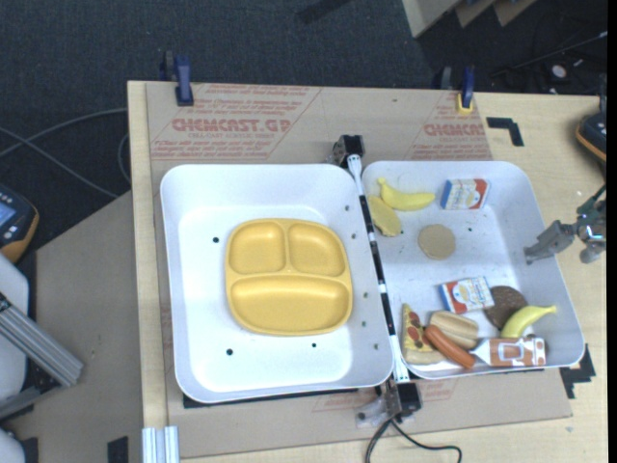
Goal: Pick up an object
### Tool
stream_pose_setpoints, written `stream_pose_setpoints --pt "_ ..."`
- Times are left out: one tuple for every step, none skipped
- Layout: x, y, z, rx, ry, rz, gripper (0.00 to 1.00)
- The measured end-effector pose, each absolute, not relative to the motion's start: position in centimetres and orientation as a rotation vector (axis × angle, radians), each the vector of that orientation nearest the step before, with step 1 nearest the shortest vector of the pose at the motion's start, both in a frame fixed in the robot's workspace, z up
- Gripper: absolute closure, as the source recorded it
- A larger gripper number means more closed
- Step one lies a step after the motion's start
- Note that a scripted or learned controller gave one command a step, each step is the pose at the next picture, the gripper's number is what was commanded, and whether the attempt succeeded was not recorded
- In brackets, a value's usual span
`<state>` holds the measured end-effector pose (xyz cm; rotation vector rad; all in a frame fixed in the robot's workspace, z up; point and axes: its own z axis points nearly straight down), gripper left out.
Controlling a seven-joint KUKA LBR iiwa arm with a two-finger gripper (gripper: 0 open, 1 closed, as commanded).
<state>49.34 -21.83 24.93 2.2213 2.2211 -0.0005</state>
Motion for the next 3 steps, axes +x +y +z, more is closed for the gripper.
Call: stream_pose_setpoints --pt "57.2 -20.6 11.5 2.221 2.231 -0.003 0.00" --pt "51.5 -22.0 8.4 2.228 2.230 0.008 0.00" --pt "57.6 -15.5 10.9 2.208 2.228 0.008 0.00"
